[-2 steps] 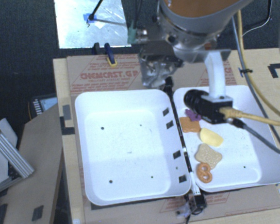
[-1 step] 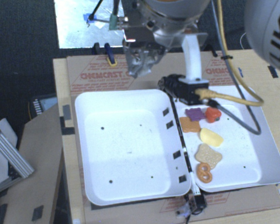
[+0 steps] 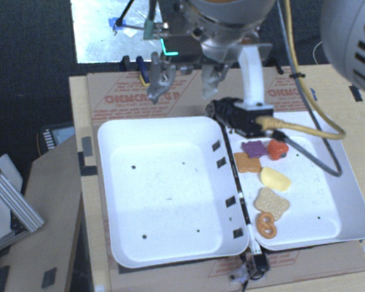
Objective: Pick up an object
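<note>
My gripper (image 3: 186,83) hangs high over the far edge of the bench, behind the two bins, with its grey fingers (image 3: 159,80) spread apart and nothing between them. It is open. In the right bin (image 3: 340,211), along its left side, lie several small toy foods: a purple piece (image 3: 254,148), a red piece (image 3: 277,149), an orange piece (image 3: 247,163), a yellow lump (image 3: 275,178), a beige cracker (image 3: 271,203) and an orange pretzel (image 3: 265,225). All of them lie well below and to the right of the gripper.
The left bin (image 3: 112,180) sits beside the right one, joined by a black-clipped divider (image 3: 233,182). Brown cardboard (image 3: 121,93) lies under both bins. A yellow cable (image 3: 305,99) hangs over the right bin's far side.
</note>
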Action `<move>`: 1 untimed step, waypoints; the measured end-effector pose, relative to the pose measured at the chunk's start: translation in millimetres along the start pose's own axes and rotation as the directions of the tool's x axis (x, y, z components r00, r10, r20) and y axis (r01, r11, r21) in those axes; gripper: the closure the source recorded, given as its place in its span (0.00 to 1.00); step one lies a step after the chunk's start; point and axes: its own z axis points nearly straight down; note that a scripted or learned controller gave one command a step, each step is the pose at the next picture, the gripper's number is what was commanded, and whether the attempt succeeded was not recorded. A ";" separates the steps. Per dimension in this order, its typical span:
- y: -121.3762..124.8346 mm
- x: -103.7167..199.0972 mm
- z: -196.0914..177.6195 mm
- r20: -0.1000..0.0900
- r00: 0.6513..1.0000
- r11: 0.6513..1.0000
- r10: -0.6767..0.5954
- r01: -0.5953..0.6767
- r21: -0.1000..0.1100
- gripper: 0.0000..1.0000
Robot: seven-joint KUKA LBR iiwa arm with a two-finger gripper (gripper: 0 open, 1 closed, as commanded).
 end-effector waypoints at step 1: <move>0.2 0.2 -11.7 -0.002 1.000 1.000 -0.002 0.002 -0.003 1.00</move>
